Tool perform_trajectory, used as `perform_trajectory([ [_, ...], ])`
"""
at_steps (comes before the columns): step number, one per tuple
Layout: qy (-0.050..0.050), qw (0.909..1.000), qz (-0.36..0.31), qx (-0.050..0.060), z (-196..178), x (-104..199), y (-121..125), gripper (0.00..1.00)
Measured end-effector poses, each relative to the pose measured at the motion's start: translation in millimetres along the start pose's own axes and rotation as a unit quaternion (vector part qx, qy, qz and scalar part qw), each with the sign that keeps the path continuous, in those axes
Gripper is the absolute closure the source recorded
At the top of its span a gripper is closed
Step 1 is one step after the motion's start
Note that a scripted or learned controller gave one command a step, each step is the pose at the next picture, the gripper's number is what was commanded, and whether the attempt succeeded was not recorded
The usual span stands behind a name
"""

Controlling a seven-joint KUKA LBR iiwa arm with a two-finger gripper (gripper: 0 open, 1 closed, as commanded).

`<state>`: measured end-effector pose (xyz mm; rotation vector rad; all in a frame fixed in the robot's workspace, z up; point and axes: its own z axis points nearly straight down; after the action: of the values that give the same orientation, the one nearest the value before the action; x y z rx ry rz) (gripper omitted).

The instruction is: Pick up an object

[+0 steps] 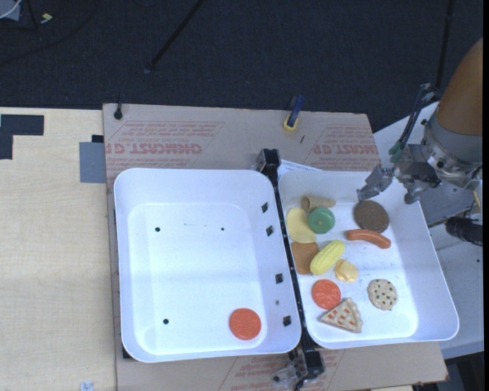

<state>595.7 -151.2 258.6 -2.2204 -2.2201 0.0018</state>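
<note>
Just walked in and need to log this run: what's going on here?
A grey robot arm reaches in from the right, its gripper open and holding nothing above the right bin's far edge, near a brown disc. That bin holds toy food; the left bin holds an orange disc. Nothing is picked up yet.

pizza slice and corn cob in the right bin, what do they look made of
Pizza slice: probably moulded plastic toy food, matte; flat tan wedge with uniform red dots. Corn cob: likely plastic or rubber too, with a slight sheen on its even, saturated yellow surface. The view is too coarse to tell hard plastic from soft.
</note>
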Motion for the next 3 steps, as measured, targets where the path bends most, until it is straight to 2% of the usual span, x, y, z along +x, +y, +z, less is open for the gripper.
perform_trajectory([
  [1,0.002,1.0000,0.000,0.008,130.6,1.8,-51.5,0.00],
  [2,0.001,1.0000,0.002,0.000,172.3,40.1,-91.6,0.00],
  [3,0.002,1.0000,0.006,-0.002,159.1,37.6,-89.0,1.00],
])
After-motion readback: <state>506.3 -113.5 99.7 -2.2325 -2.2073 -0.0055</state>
